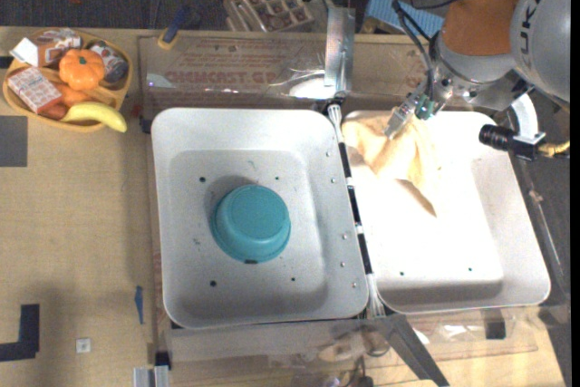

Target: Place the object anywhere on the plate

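One round teal plate (252, 223), left bin; hand (410, 114) pinching limp cream cloth (396, 154).

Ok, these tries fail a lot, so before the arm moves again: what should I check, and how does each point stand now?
1. Teal plate sits in the left bin, top unobstructed: ok.
2. Cream cloth is in the right bin, not yet on the plate: not ok.
3. Gripper is at the cloth's upper edge: ok.
4. Cloth seen between its fingers: cannot tell.
5. Cloth lifted clear of the bin floor: not ok; most of it lies there.
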Robot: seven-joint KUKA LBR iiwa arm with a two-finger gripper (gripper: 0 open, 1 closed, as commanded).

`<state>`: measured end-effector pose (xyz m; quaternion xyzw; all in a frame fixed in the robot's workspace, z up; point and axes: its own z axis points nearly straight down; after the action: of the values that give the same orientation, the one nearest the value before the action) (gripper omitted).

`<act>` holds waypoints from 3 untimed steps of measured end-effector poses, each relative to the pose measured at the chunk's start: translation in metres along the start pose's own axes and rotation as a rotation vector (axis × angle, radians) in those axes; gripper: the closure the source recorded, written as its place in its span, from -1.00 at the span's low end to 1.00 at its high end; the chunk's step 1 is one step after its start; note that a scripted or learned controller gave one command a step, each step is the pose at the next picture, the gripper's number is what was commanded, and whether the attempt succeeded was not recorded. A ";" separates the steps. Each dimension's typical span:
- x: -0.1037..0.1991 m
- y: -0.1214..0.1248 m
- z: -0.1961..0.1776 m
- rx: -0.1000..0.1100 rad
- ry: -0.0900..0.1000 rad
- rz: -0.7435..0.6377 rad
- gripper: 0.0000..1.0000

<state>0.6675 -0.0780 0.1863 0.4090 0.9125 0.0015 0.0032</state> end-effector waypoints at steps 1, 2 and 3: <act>-0.003 0.000 -0.040 0.001 0.000 0.003 1.00; 0.045 0.012 -0.050 0.002 0.003 -0.395 1.00; 0.099 0.023 -0.045 -0.001 0.003 -0.793 1.00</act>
<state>0.6187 0.0112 0.2311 0.0246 0.9997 0.0010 0.0022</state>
